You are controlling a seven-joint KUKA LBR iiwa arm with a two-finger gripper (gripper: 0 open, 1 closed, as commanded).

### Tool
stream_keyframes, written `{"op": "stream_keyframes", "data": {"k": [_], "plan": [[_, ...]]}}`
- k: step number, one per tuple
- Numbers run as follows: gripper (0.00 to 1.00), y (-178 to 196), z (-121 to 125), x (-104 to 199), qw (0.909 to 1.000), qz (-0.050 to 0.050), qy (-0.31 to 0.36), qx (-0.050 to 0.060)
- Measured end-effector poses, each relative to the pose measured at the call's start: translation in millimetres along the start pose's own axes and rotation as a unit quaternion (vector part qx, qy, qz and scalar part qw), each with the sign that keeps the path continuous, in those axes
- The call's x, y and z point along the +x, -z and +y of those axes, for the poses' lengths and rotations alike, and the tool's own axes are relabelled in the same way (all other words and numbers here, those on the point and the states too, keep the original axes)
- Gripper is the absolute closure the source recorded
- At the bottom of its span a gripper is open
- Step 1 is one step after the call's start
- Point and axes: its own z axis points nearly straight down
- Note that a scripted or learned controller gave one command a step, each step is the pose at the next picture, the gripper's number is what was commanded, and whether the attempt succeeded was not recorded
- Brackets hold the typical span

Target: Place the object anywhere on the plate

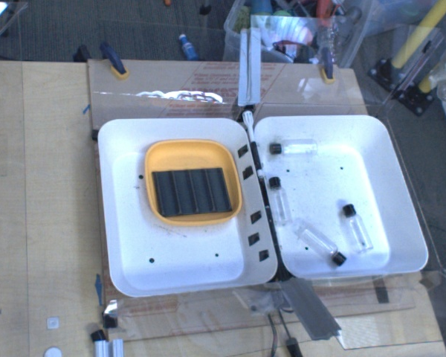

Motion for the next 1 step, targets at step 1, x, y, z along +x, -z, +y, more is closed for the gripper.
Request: {"op": "stream_keyframes", "data": {"k": [1], "plan": [[1.0,-15.0,51.4,35.5,0.9925,0.001,0.122,-0.004]]}}
